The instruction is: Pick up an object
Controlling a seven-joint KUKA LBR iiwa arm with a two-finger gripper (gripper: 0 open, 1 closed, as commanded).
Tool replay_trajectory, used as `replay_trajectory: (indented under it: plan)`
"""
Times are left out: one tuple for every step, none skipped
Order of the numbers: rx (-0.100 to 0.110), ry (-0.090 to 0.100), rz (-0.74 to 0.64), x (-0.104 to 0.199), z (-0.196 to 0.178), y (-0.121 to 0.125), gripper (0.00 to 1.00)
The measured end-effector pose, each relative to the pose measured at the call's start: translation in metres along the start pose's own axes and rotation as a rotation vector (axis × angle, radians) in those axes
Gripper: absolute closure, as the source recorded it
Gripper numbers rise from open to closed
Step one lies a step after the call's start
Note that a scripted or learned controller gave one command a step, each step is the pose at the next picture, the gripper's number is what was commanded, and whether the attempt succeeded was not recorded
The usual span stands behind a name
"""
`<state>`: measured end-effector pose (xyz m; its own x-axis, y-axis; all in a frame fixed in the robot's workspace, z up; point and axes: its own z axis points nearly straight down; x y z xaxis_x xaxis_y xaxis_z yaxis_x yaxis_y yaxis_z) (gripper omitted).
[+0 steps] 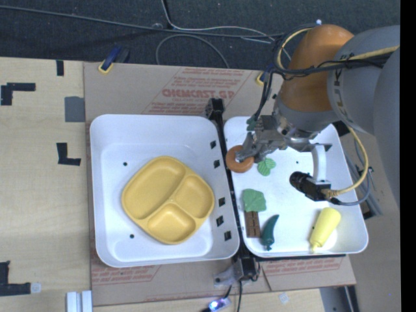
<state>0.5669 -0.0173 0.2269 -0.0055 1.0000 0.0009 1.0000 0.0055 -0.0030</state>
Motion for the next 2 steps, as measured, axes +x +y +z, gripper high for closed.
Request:
replay_trajectory:
  plan:
    - [0.000,0.000,0.000,0.051,0.012,-0.006,1.00]
    - [0.000,0.001,-0.003,0.115,0.012,-0.014,1.00]
